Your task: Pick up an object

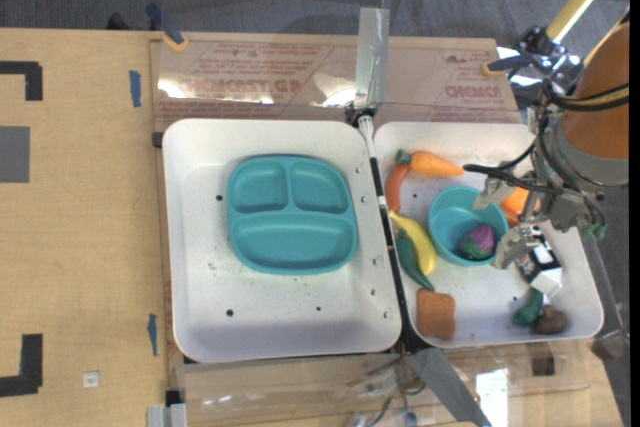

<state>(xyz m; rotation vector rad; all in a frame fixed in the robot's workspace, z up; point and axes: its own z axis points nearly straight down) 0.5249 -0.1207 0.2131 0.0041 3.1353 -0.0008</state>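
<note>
Gripper (524, 240) hovering in the right bin (590, 300); jaw opening indiscernible; teal bowl (455, 215) lying just left of it

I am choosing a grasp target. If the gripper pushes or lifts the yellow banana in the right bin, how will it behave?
The banana looks like moulded plastic, so probably stiff and light. Its smooth curved skin may slip or pivot when pushed. It leans against the teal bowl, which could shift.

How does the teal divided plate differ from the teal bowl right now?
The divided plate lies in the left bin; the bowl sits in the right bin. The divided plate is wider, shallow, with three compartments; the bowl is round and deeper. The bowl holds a purple item. Both are teal.
</note>
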